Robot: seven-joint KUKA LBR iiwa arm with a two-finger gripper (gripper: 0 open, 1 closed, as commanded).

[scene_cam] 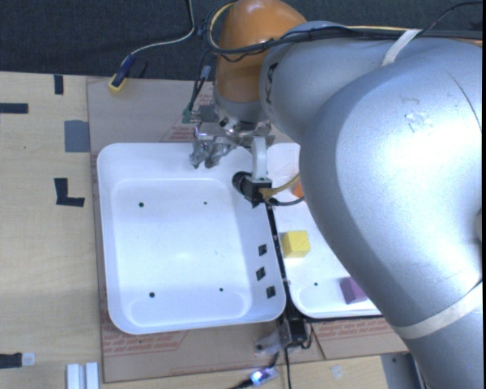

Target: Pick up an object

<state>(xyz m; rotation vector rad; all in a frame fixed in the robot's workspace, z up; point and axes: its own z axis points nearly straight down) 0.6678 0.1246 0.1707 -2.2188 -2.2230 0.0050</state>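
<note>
Because the end effector [208, 154] is poised over the far rim of the left bin [113, 241], at about twelve o'clock on that bin, while the objects lie in the right bin [308, 302], a descent from this spot would likely close on nothing. Nothing is seen between the fingers; whether they are spread or shut cannot be told from this angle. A yellow block [296, 244] is seen in the right bin, just beside the wall shared with the left bin, and a small purple block [352, 290] lies at about four o'clock from it, partly hidden under the grey arm [389, 185]. An orange object [296, 190] is glimpsed at about twelve o'clock from the yellow block, too covered to be named. A grasp at the yellow block might be spoiled by a finger striking the dividing wall, and the block could be nudged aside rather than caught. Much of the right bin is masked by the arm, so a miss there would be hard to judge. No brand, label or legible writing can be made out; only black marks on the worktop [32, 241] are seen.
</note>
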